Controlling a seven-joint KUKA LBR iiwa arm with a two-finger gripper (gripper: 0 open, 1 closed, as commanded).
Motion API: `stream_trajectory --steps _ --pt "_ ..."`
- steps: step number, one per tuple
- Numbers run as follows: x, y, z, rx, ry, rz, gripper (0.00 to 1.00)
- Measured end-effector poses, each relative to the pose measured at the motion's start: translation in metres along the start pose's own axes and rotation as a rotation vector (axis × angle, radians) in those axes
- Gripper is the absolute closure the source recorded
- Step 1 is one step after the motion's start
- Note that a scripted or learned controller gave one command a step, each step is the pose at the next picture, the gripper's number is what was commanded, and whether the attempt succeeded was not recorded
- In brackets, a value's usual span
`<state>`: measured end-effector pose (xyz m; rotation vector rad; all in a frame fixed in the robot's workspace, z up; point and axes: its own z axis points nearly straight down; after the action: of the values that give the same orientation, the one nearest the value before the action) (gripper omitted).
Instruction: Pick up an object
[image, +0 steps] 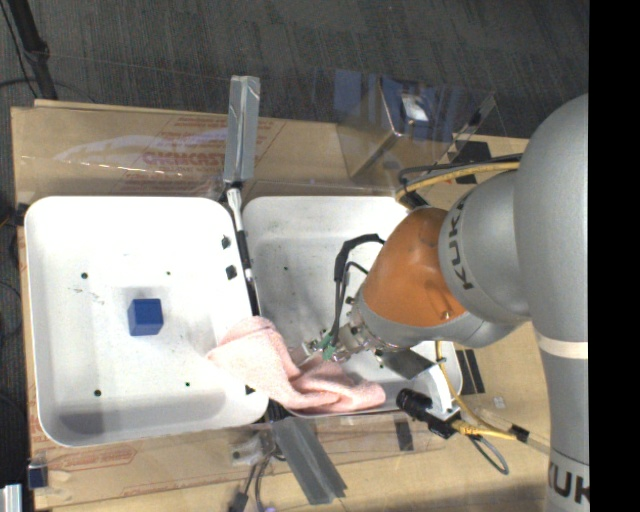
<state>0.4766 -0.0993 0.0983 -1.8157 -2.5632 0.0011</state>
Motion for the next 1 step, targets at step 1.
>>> stream_trajectory --steps 1 --pt "0.0003 -0.0001 0.0064 0.0 0.001 0.139 0.0"
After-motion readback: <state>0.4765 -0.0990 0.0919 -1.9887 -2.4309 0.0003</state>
